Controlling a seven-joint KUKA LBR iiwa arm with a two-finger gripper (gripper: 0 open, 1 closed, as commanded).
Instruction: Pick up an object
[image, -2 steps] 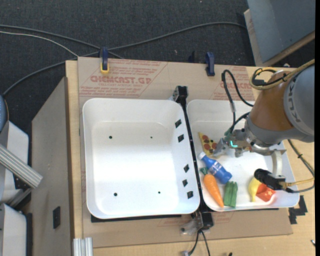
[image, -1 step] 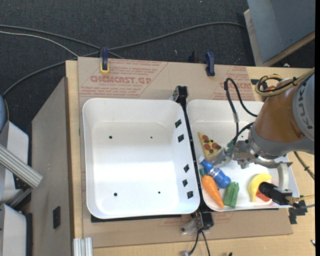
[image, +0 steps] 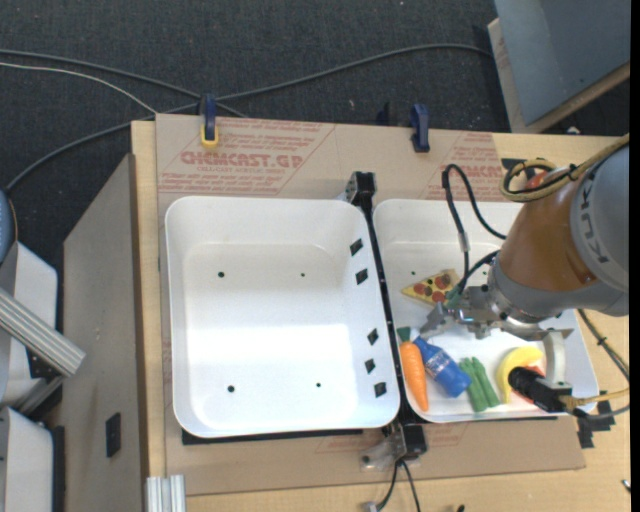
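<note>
In the right bin (image: 420, 222) lie several toys. A pizza slice (image: 430, 288) rests near the middle. An orange carrot (image: 414, 376), a blue bottle (image: 443, 367) and a green piece (image: 481, 384) lie side by side along the front wall. A yellow piece (image: 521, 358) sits to their right, partly covered by the arm. My gripper (image: 446, 317) hangs low over the bin, just above the blue bottle and just below the pizza slice. No toy shows inside it.
The left bin (image: 200, 300) is bare white. A black divider with clips (image: 370, 290) runs between the two bins. The grey and orange arm (image: 550, 250) covers the right bin's far right part. Clamps (image: 209, 120) hold the cardboard's back edge.
</note>
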